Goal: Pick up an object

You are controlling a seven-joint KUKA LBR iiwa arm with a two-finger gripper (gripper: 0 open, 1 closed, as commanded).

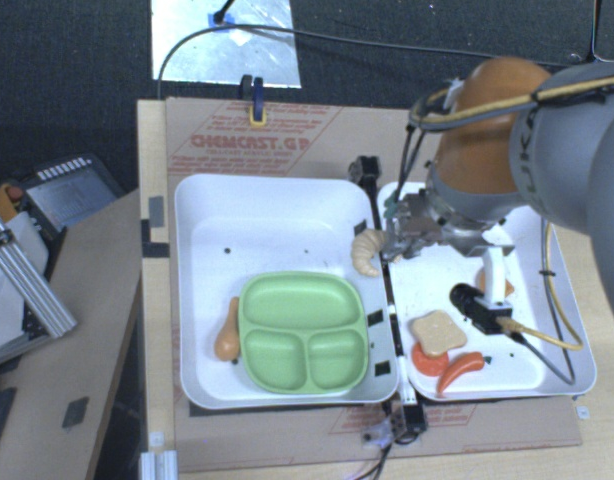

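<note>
Jaws sit low with the pale tan crescent-shaped pastry point(366, 252) just to their left, presumably lining up a grasp; open or closed, cannot tell

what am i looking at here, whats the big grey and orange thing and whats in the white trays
This is a single picture from a camera fixed above a bench, looking down at a slant.

The grey and orange thing is a robot arm reaching in from the right. A program drives it, and its job is to pick up an object. At its end is a claw, low over the divide between the two bins.

The left bin holds a green plate with three compartments and a brown toy to the left of the plate. A croissant lies by the bin's right edge, right next to the claw.

The right bin holds a toast slice with a red pepper just in front of it.

I cannot tell whether the claw has hold of anything.
</note>
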